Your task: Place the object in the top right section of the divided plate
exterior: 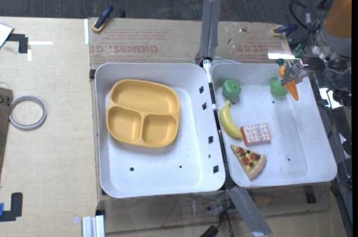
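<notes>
The yellow divided plate (pixel 143 113) lies in the left bin (pixel 168 174), with one long section at the top and two smaller ones below. My gripper (pixel 292 74) hangs over the far right corner of the right bin (pixel 302 163). It is shut on an orange toy carrot (pixel 292 88), whose tip points down toward the bin floor. A green round piece (pixel 277 87) sits just left of the carrot.
The right bin also holds a green apple (pixel 231 88), a banana (pixel 227 120), a red-and-white box (pixel 255 133) and a pizza slice (pixel 249 160). A tape roll (pixel 26 112) lies on the bench at far left. A grey divider bar (pixel 209 34) stands between the bins.
</notes>
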Available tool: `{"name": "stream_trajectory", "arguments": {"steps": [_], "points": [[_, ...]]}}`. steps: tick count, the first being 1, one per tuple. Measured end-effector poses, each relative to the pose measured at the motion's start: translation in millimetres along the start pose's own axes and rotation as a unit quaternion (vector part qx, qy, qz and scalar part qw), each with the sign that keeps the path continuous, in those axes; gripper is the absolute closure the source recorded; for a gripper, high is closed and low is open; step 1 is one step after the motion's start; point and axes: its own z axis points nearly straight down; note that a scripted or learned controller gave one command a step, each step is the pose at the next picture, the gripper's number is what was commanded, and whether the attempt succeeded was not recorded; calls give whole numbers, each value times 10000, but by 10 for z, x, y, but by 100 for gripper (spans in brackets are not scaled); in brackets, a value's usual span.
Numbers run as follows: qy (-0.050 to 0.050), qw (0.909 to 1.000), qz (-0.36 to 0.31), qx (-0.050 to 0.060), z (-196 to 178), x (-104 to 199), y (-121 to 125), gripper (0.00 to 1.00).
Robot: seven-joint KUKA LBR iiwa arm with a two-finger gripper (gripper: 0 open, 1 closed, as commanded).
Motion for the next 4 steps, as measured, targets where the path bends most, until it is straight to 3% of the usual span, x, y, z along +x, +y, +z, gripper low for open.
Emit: {"name": "stream_trajectory", "arguments": {"steps": [1, 2, 3, 4], "points": [[12, 9958, 920, 20, 577, 520, -811, 100], [6, 9997, -236, -1, 669, 554, -365, 100], [3, 9903, -1388, -9, 160, 1068, -227, 100], [7, 9931, -1174, 7, -74, 2022, -504, 100]]}}
